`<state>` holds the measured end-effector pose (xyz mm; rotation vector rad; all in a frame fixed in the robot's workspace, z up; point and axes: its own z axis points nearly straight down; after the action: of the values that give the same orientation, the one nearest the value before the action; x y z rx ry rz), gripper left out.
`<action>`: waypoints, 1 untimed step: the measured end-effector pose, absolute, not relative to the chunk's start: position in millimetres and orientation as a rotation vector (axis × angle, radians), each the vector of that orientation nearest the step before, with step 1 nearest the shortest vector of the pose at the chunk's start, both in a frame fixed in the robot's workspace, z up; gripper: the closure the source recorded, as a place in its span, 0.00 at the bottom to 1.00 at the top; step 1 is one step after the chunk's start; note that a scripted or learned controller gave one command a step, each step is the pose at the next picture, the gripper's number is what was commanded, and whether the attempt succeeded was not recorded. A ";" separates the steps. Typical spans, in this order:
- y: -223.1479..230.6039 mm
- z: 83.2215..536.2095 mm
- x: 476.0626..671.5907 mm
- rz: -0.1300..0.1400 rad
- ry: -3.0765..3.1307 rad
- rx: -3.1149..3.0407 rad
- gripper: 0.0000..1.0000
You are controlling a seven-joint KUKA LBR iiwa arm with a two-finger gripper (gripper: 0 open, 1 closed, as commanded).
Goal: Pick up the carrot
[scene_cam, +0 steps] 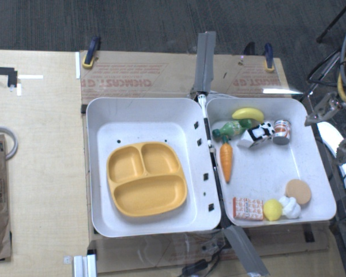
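Whether the pincer is apart or together cannot be told. The carrot [225, 161] lies in the right bin [322, 175], along its left wall, leafy end just beside a green item [228, 130]. Its sides look free, which should suit a grasp across its middle. A banana [247, 114] and a can [282, 130] lie farther back. The left bin [98, 154] holds a yellow divided plate [147, 178].

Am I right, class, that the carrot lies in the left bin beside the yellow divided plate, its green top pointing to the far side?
Not quite. The carrot lies in the right bin, near that bin's left wall, apart from the yellow divided plate, which sits alone in the left bin. Its green top does point to the far side. The camera view shows this.
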<state>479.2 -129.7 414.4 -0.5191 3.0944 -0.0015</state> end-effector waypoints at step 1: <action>-129.7 414.4 479.2 -0.001 3.094 -0.519 0.00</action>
<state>479.2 -129.7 414.4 -0.5191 3.0944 -0.0015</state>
